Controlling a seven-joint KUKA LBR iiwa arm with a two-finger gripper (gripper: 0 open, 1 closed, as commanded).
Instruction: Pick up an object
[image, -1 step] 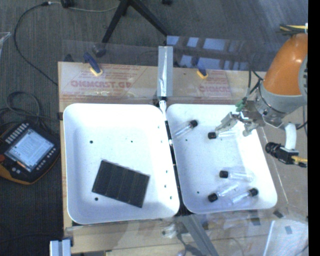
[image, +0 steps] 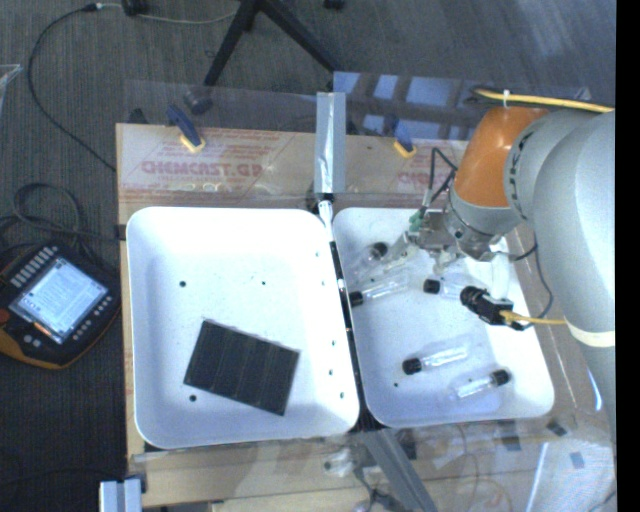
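A flat black rectangular pad (image: 242, 366) lies in the left bin (image: 160, 235), toward its front. Several clear tubes with black caps lie in the right bin (image: 535, 395): one (image: 435, 358) near the middle front, one (image: 481, 382) at the front right, and one (image: 378, 291) by the left wall. A small black cap (image: 431, 286) sits loose near the bin's centre. My gripper (image: 418, 238) hangs low over the back of the right bin, just above another clear tube (image: 388, 262). Whether it touches that tube is unclear.
The grey arm with its orange band (image: 500, 150) covers the right bin's back right corner. A black plug on a yellow cable (image: 482, 302) hangs over the right bin. A divider wall (image: 340, 300) separates the bins. A handheld pendant (image: 55, 300) lies left of the bench.
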